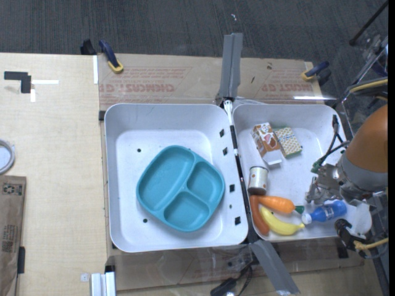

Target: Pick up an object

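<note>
The arm's gripper (320, 193) hangs low in the right bin (321, 113), just above the blue bottle (325, 213) lying beside the banana (281, 224) and carrot (276, 204), seemingly lined up for it, though its grasp I cannot tell.

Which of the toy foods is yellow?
The banana, lying at the near edge of the right bin. The carrot touching it is orange.

High fixed camera, slanted down, both bins (117, 165)
</note>
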### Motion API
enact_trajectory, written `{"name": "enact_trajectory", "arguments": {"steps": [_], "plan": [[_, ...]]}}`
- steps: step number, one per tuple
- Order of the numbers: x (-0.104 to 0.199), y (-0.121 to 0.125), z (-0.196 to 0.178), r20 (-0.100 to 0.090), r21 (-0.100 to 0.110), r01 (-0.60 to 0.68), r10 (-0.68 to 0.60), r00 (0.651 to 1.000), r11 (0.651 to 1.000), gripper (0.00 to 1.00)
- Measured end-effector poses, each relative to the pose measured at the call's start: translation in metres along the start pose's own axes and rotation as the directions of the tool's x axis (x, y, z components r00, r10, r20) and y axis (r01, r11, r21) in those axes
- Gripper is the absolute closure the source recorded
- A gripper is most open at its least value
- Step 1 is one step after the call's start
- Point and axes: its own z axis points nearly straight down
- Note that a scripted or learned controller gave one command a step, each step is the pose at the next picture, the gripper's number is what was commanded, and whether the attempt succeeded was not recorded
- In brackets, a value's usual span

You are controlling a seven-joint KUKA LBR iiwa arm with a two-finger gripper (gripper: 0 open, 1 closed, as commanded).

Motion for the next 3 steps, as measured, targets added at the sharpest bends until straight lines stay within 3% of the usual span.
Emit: {"name": "enact_trajectory", "arguments": {"steps": [1, 2, 3], "plan": [[0.0, 0.0, 0.0, 0.0, 0.0, 0.0, 0.0, 1.0, 1.0, 0.0], [-0.03, 0.01, -0.045, 0.002, 0.0, 0.118, -0.118, 0.993, 0.993, 0.0], [0.004, -0.004, 0.008, 0.0, 0.002, 0.297, -0.297, 0.955, 0.955, 0.0]]}}
